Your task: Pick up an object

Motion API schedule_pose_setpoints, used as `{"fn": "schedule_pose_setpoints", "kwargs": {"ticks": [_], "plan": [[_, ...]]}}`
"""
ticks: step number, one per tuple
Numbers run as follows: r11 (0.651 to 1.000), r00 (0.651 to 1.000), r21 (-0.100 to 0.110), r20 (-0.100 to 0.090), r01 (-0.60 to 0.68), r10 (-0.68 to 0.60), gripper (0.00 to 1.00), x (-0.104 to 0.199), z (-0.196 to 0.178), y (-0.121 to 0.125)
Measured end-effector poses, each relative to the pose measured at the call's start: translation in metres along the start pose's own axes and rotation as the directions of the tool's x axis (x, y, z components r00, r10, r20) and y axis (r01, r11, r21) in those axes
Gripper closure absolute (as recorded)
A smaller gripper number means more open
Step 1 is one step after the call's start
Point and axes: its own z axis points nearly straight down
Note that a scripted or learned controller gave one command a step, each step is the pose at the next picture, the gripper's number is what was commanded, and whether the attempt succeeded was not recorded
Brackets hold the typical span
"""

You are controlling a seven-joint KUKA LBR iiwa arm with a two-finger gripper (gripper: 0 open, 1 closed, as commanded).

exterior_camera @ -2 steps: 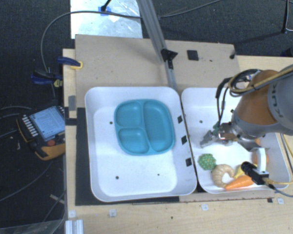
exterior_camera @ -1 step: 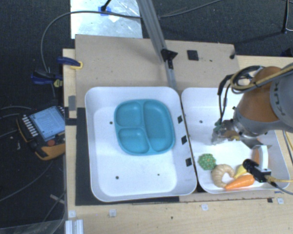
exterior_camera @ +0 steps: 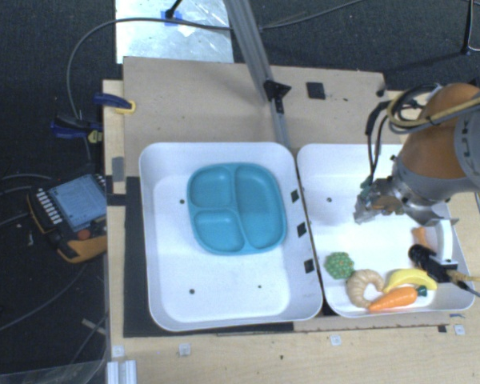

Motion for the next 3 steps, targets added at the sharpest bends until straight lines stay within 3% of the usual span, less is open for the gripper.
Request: {"fn": "schedule_pose_setpoints", "kwargs": {"ticks": [1,3], "plan": [[1.000,1.000,-0.001,0.000,0.000,0.000,1.00,0.000,-0.054,0.002],[1.000,1.000,0.000,-0.003,0.006,-0.006,1.00,0.106,-0.066,0.042]]}}
